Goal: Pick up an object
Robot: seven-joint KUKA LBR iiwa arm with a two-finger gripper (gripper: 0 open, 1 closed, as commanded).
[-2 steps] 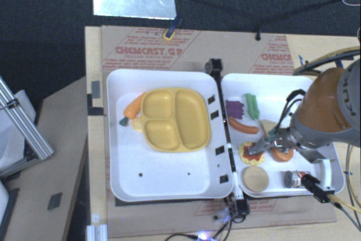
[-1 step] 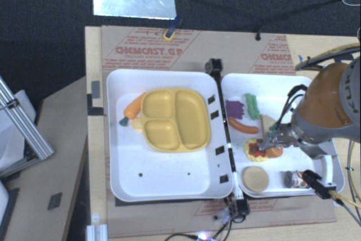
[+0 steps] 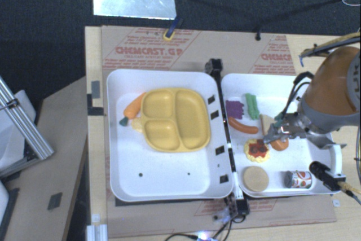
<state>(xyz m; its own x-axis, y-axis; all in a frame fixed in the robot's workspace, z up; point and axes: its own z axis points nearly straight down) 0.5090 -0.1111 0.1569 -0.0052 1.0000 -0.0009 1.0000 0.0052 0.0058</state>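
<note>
Evidently the hand [image 3: 274, 134] hovers low just beside the toy pizza [image 3: 256, 149], poised for a pick; its grip I cannot tell.

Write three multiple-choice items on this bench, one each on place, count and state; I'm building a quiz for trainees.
1. Where is the carrot?
A. Left bin, beside the yellow tray
B. Right bin, beside the can
C. On the cardboard

2. How many compartments has the tray?
A. Two
B. Three
C. Five

3. How does the can lie?
A. Upright
B. On its side
C. Inside the tray

Answers:
1 A: the carrot touches the tray's left rim in the left bin.
2 B: two upper wells and one lower.
3 B: its label faces up, in the right bin, below the pincer.
</note>
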